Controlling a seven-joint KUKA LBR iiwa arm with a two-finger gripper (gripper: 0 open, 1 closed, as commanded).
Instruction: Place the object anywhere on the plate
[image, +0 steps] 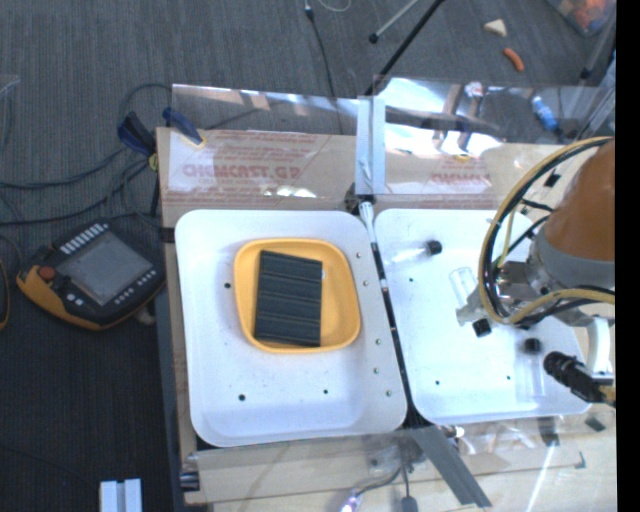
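Closest to the camera is the front rim of the left bin (300, 425), bare white with a few dark specks. A bit further in, the yellow plate (345, 300) sits about mid-bin, and the dark ribbed block (289, 298) lies flat right on top of it, fully inside the rim, long side running front to back. Over in the right bin (450, 380), the arm (580, 225) hangs over the right side with a bunch of yellow and black cables looped around it. The gripper is buried under all that, so I can't tell its state. Far back, a clear panel (270, 130) stands behind the bins, and a teach pendant (95, 275) rests on the floor at left.
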